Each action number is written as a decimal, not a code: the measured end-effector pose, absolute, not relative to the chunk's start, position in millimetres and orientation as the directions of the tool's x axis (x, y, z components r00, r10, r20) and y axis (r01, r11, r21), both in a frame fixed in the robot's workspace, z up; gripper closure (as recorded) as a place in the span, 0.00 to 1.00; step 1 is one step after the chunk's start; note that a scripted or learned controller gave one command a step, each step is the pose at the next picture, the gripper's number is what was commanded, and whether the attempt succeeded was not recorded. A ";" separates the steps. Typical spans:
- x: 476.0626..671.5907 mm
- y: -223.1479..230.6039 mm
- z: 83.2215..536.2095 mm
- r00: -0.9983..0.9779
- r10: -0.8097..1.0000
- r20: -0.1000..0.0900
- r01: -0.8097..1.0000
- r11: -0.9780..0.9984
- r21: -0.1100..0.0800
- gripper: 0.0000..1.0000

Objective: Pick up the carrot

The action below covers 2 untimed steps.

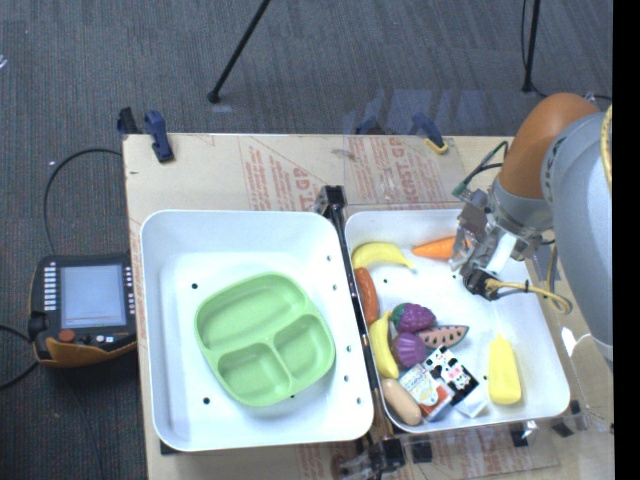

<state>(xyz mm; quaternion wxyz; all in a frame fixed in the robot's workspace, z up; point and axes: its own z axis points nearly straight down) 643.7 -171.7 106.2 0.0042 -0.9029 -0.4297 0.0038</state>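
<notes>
- Near edge of the right bin: a hot dog at 7 o'clock, a small carton just right of it, and a yellow corn cob at 5 o'clock.
- Above these, toward the bin's middle: a watermelon slice and 2 purple fruits, 1 above the other, touching.
- Along the bin's left wall: a banana standing lengthwise, with a red sausage just above it.
- The left bin holds a green tray with 3 compartments, lying at its middle.
- A second banana lies at 11 o'clock in the right bin.
- The carrot lies at 12 o'clock in the right bin, just right of that banana, pointing left.
- The gripper hangs just at the carrot's right end; whether it touches it, and whether its claw is wide or narrow, I cannot tell.
- A pendant sits on the floor at 9 o'clock, left of the bench.
</notes>
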 end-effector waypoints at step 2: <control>625.4 -179.2 85.9 0.808 0.589 -0.003 0.589 -0.808 -0.009 0.00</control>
